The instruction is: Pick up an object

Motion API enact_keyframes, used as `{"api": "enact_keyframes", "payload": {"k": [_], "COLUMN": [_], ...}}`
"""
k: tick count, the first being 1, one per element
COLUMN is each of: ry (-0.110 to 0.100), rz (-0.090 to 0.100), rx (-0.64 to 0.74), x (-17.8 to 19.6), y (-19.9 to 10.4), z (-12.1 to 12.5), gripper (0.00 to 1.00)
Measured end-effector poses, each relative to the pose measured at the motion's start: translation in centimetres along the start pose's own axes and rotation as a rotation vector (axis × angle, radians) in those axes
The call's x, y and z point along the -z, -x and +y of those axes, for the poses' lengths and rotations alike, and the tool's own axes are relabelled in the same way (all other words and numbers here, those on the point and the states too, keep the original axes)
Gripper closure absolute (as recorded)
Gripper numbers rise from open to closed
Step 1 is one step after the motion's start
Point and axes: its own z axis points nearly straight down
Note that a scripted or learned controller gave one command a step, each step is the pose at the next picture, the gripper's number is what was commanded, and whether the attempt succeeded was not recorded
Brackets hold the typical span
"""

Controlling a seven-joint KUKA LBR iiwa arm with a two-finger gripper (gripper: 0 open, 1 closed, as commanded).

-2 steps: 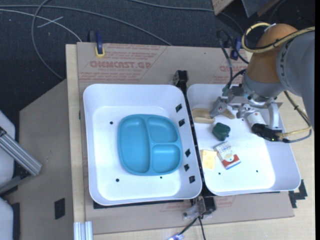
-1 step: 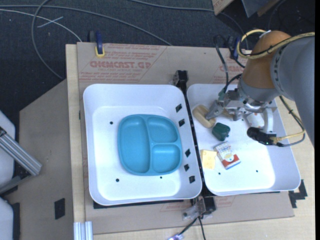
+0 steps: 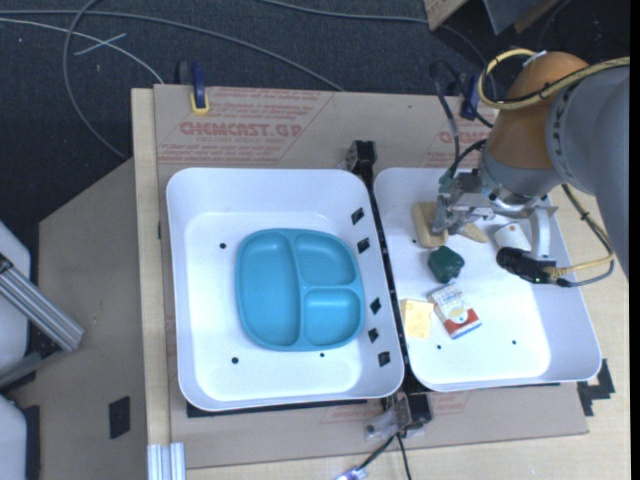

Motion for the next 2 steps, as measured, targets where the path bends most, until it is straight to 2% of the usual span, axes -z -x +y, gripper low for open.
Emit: {"api": "enact_keyframes", "payload": {"k": [1, 2], "ry": [-0.005, -0.003], "rz": [-0.004, -0.005], "rx": [0.003, 0.001], "x": [5.3, 11.7], "y": [-0.8, -0.3], "z": [1.0, 1.4], "gripper": [1.00, 1.00]}}
